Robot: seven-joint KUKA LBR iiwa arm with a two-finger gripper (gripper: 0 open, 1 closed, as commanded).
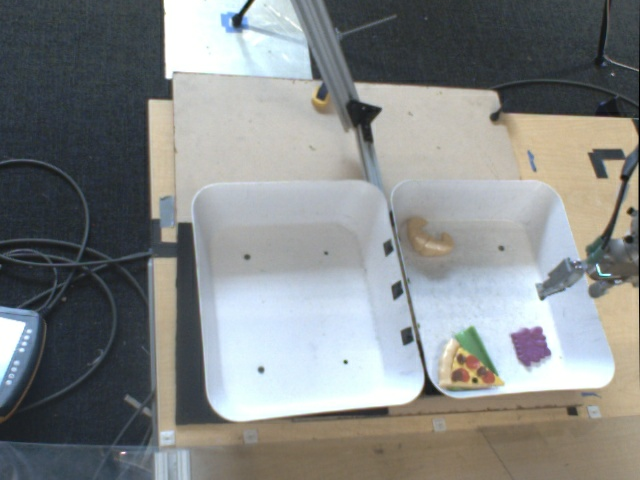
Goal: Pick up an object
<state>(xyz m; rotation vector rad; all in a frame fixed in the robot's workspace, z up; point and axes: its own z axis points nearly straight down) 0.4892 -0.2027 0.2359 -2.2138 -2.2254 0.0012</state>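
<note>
— So where's the hand (556,280) now?

— At the right rim of the right bin (560,208), poised over the wall. Whether it is open or closed I cannot tell, and nothing visible sits in it.

— And what's nearest to it?

— The purple toy (530,346), I'd judge — just inward from that rim and toward the bin's front edge. The pizza slice (470,362) lies beyond it, its long axis slanting toward the front corner. The tan croissant-like piece (427,237) is well apart, by the bin's left wall.
</note>
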